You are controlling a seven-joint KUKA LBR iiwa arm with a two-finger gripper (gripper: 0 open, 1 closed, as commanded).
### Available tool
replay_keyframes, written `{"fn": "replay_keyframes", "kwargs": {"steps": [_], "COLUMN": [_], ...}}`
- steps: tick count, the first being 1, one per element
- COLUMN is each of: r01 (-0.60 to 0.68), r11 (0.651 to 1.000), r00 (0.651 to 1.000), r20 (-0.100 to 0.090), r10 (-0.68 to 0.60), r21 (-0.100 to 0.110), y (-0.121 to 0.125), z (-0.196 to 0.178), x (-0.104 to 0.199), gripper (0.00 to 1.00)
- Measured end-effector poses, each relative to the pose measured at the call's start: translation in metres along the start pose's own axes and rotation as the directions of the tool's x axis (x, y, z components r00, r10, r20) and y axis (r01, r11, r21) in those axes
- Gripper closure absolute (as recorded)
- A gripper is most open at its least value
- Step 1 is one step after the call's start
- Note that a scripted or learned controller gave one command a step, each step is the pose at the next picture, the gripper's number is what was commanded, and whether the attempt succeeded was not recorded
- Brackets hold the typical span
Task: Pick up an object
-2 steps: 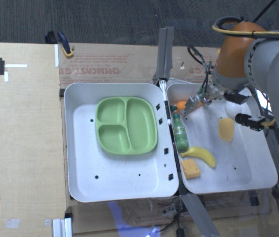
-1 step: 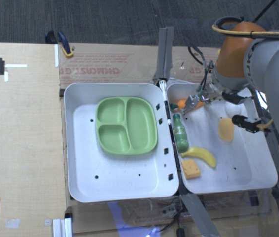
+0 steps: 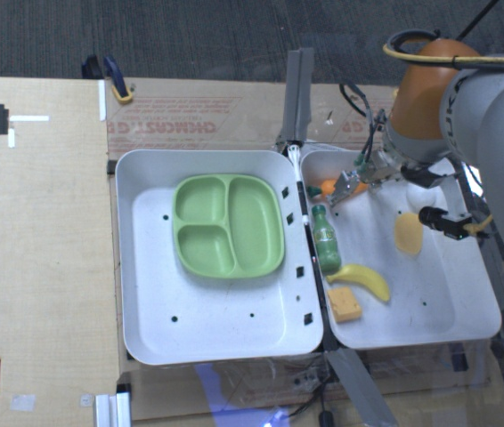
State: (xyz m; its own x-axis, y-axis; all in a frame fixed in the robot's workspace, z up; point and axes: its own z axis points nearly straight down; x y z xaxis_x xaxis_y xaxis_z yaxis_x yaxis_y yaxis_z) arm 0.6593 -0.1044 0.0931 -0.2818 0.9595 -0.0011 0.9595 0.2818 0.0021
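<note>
Over the right bin (image 3: 466, 318) your arm (image 3: 452, 87) is reaching in, with its jaws hanging at the far left corner near an orange item (image 3: 326, 186); you cannot tell how they are standing. A green bottle (image 3: 327, 238), banana (image 3: 363, 279), yellow block (image 3: 345, 304) and pale lemon (image 3: 408, 234) are lying on the bin floor. A green tray (image 3: 229, 226) is sitting in the left bin (image 3: 145, 318).

The arm (image 3: 492, 105) is cut off by the picture's right edge, and the far right corner of the right bin (image 3: 430, 323) is covered by it. The gripper (image 3: 352, 185) is seen near the bin's far left corner, yet its fingers are too small and cluttered to be read. An orange object (image 3: 326, 187) beside it is partly hidden — its kind cannot be told.
</note>
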Motion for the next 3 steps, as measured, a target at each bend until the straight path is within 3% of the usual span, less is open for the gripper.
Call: {"fn": "replay_keyframes", "kwargs": {"steps": [3], "r01": [-0.016], "r11": [1.000], "r00": [1.000], "r20": [0.000], "r10": [0.016], "r21": [-0.001], "y": [-0.0008], "z": [-0.0003], "x": [-0.0043], "gripper": [0.00]}}
